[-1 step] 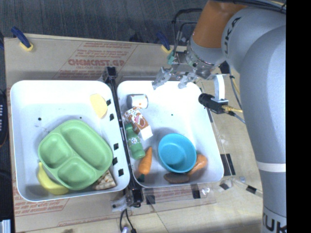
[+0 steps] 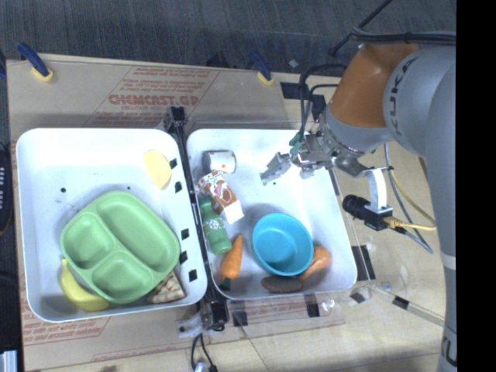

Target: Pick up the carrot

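Bench surface: tan board with red print, bearing two shallow white bins side by side; I log the contents of the right bin (image 2: 325,188) first, since the target sits there.

Item 1, carrot (image 2: 232,259): orange, tapered, lying near the front wall of the right bin, left of centre. Its upper end lies just beside the base of a green bottle (image 2: 215,227), possibly touching it; its right flank is near the blue bowl (image 2: 282,243). I judge it a light, rigid toy with a smooth, somewhat slippery skin, not fragile. The best hold, I judge, is across the thicker middle, jaws closing on the two long flanks; the taper could squirt it out if it is pinched near the tip. Clearance on the bottle side looks tight.

Item 2, a second orange piece (image 2: 317,260): tucked against the bowl's right side, above a dark brown oblong thing (image 2: 282,284). I cannot tell what it is; I note it as a possible confusion with the target.

Item 3, small printed packet (image 2: 219,191) and a white can (image 2: 221,161), near the back left corner.

Item 4, gripper (image 2: 273,169): over the back of the right bin, well apart from the carrot, fingers slightly parted, nothing between them.

Left bin (image 2: 31,208): green divided tray (image 2: 120,246), yellow pieces, a patterned scrap.
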`<control>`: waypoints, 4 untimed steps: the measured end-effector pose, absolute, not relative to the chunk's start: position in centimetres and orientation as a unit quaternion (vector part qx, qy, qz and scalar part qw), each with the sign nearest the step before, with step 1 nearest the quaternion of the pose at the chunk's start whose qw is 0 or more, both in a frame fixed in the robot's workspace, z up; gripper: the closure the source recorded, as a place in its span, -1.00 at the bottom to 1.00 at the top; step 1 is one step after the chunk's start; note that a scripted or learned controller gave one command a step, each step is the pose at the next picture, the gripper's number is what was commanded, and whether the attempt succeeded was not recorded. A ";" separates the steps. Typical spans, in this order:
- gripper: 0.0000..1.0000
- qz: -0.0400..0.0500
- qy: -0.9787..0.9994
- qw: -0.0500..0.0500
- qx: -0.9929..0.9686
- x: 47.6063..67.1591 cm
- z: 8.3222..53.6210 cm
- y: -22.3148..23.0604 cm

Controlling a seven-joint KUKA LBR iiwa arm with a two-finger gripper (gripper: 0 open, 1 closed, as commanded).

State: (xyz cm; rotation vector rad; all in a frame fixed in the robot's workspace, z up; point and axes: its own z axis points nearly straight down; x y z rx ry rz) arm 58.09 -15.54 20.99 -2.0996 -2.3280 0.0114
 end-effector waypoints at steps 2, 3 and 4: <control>-1.00 0.003 -0.736 -0.006 -0.677 47.7 10.0 -10.9; 1.00 0.002 -0.741 -0.007 -0.672 48.1 11.3 -10.8; 1.00 0.000 -0.758 -0.001 -0.652 59.5 19.5 -6.7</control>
